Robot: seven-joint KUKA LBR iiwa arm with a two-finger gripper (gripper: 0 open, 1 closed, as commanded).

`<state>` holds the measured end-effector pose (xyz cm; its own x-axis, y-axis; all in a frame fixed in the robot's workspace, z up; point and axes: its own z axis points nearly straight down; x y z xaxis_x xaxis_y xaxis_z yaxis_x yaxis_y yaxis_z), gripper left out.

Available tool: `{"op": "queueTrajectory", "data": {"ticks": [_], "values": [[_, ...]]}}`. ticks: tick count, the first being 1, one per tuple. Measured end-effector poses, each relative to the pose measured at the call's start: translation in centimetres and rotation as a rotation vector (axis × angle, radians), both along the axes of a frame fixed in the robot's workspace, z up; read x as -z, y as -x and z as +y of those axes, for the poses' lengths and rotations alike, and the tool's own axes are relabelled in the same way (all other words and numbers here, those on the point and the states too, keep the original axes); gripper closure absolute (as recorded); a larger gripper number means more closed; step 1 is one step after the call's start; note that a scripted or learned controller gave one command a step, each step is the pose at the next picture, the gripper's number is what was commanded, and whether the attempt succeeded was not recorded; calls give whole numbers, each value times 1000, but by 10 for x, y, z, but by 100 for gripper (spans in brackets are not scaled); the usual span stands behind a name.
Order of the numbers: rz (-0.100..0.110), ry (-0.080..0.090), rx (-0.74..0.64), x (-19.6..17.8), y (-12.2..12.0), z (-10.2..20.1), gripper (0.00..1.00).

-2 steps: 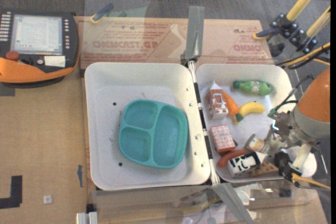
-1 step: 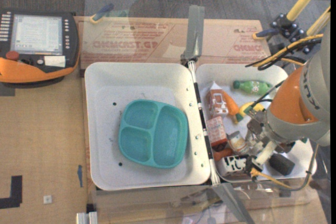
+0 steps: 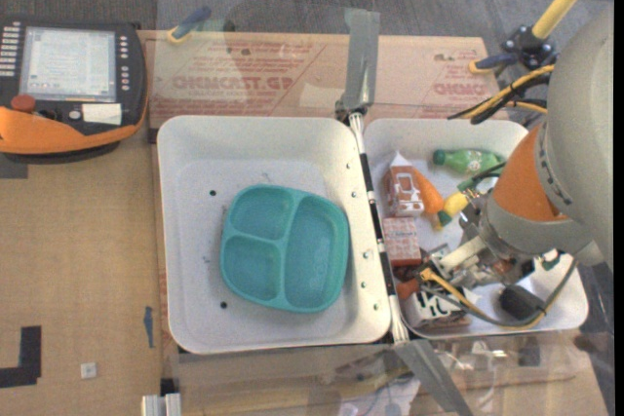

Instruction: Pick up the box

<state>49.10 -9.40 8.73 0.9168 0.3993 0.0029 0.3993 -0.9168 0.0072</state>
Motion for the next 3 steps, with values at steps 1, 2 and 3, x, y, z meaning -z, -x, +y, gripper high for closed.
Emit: {"op": "queueTrajectory", "data": {"ticks": [1,2,3], "values": [[5,-5,207,1,-46,-8,100],[9,-6,202,-8,-46,-6,100],[8,-7,210,-101,12,-16,100]]}}
